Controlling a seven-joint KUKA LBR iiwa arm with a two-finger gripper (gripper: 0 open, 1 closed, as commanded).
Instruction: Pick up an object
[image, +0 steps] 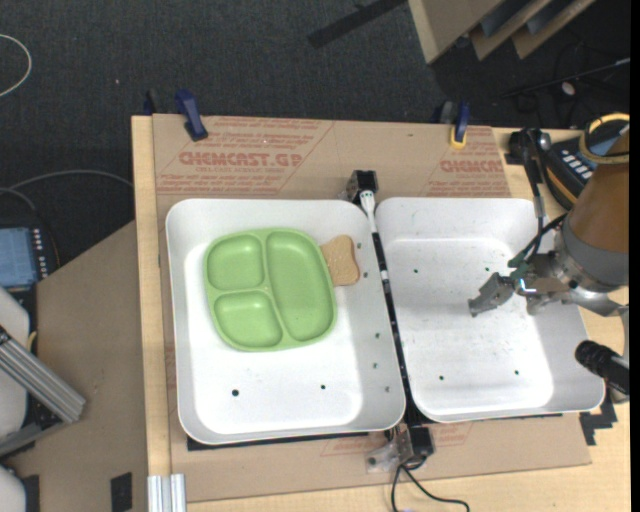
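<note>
Hovering over right bin (460, 330), pincer (490, 297) state unclear, tan object (343, 261) half-hidden by green tray (268, 290)

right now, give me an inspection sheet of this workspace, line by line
surface: bench board bearing the left bin and the right bin side by side
job's things: green divided plate in the left bin; tan slab touching the plate's right edge
clutter: dark specks in the right bin
grippers: gripper over the right bin, nothing seen between the jaws, open or shut too unclear to tell
cables: cable below the bins; cable on the floor at left
surroundings: blue clamp and yellow clamp on the board's far edge; dark carpet
</note>
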